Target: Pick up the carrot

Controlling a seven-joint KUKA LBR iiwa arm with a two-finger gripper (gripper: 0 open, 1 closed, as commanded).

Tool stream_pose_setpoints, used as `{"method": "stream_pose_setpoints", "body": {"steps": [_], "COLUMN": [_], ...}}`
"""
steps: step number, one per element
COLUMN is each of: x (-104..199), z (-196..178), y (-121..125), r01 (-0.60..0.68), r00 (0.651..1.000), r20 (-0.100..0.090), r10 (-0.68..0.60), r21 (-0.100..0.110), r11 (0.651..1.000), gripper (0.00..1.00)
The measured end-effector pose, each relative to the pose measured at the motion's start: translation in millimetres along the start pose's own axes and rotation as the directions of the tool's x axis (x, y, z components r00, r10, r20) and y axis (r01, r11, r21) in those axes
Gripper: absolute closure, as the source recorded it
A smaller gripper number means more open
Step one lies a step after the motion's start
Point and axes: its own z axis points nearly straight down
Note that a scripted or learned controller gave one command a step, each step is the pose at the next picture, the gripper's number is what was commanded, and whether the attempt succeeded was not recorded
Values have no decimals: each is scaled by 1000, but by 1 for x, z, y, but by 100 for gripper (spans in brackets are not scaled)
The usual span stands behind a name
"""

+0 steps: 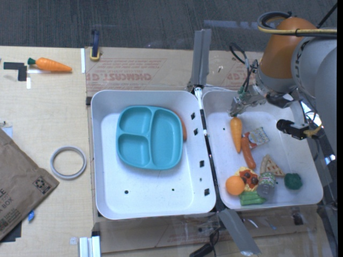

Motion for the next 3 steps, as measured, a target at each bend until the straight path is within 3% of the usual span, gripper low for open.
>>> {"method": "stream_pose_setpoints", "body": {"steps": [1,2,3], "x": [0,17,28], "z": [0,18,17], "y": [0,-44,-71], "r01": [0,166,183], "r00": [1000,986,983], "r20": [0,-8,-8], "r10": [0,-166,-183], "r21": [0,16,15], "r11": [1000,986,983], "gripper": [0,0,0]}}
